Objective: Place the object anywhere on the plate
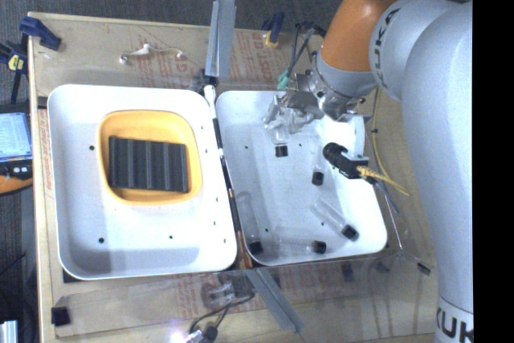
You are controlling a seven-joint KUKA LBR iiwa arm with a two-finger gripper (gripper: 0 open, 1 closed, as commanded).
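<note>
End effector hangs over the small black piece right beside it, and I can't tell if it's open or closed. The yellow plate is well away from it, so my guess is a tiny piece like that gets missed or dropped on the way over.

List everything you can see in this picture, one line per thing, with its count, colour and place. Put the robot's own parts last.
left bin: one, white, on the bench
right bin: one, white, beside the left bin
plate: one, yellow, in the left bin
ribbed block: one, dark grey, lying on the plate
small pieces: about five, black, scattered in the right bin
clamps: two, blue, on the bench's far edge
metal bar: one, grey, at the far edge between the bins
bench: one, pale wood, under both bins
arm: one, grey with an orange band, reaching in from the right
gripper: one, metal, over the far part of the right bin
</note>
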